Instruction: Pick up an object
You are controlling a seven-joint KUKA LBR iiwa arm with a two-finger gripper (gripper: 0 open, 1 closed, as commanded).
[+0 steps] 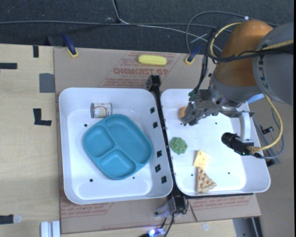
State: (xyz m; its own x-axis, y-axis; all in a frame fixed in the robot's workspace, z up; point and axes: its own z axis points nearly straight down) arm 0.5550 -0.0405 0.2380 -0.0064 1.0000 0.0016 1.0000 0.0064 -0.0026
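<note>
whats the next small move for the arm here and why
Probably a short descent straight down. The end effector sits right beside the small orange round object near the back left of the right white bin, partly covering it, and nothing shows between its tips yet. The view does not settle how high it hangs.

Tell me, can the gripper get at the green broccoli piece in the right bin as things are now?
Probably yes. The broccoli lies alone on the floor of the right bin, apart from the cheese wedge and the pizza slice. The gripper hangs close above it, nothing between them.
</note>
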